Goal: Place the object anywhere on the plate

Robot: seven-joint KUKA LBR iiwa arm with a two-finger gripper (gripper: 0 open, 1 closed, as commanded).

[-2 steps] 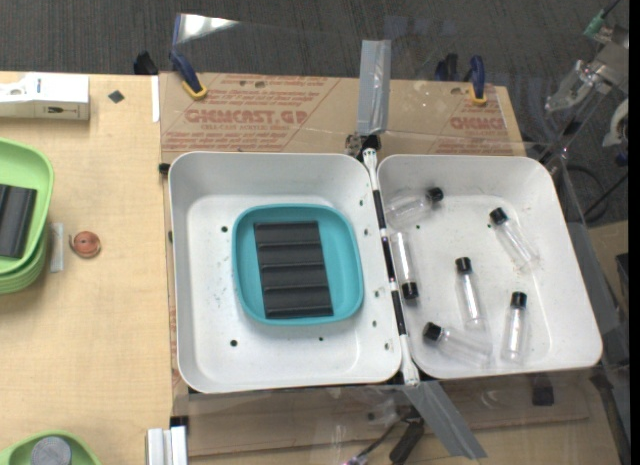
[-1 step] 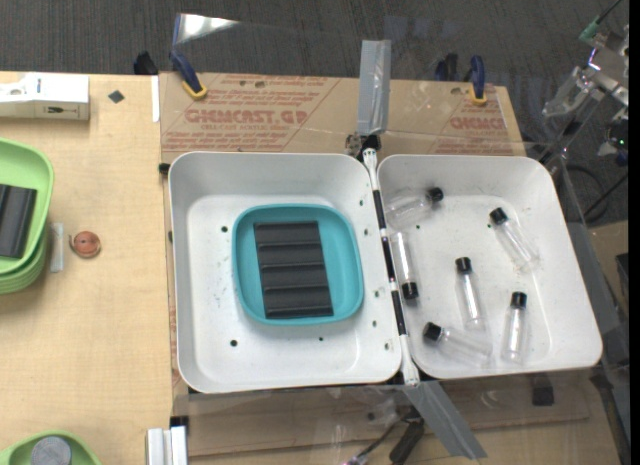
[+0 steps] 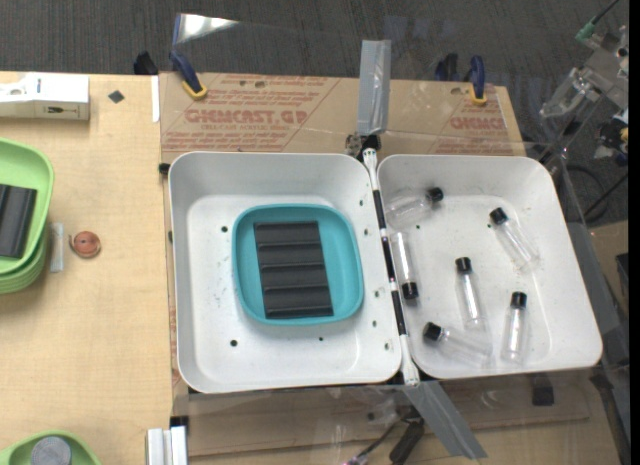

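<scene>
Six vials [image 3: 468,298] lie loose in the right bin [image 3: 556,253], none on the teal plate [image 3: 246,263] in the left bin [image 3: 205,353]; nothing is done yet, the pick, carry and placing all remain, and my fingers' state I cannot tell.

Red print on the cardboard behind the bins

The cardboard sheet [image 3: 330,113] carries faded red lettering that looks like "CHEMCAST GP" at its left end, repeated partly at its right end; the smaller lines are too blurred to read. The white box [image 3: 42,97] bears tiny illegible marks.
</scene>
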